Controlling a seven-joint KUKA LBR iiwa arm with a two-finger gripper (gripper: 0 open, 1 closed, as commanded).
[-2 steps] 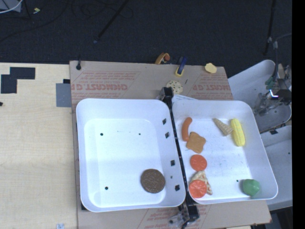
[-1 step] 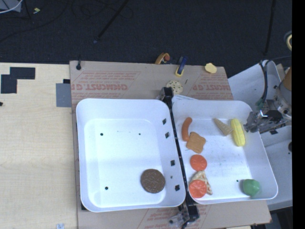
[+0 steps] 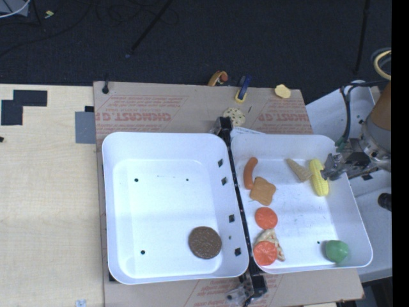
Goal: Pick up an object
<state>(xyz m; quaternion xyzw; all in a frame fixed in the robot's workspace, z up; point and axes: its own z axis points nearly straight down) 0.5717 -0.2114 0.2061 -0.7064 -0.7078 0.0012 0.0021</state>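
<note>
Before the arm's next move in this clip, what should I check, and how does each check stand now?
1. Gripper above the right bin: ok.
2. Yellow corn cob right beside the gripper: ok.
3. Something held between the fingers: cannot tell.
4. Corn cob clear of the neighbouring cone: not ok, they lie close.
5. Brown cookie alone in the left bin, far from the arm: ok.

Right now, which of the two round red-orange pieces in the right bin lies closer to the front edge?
The lower tomato slice, beside the pizza piece. The other slice lies farther back, below the toast.
</note>
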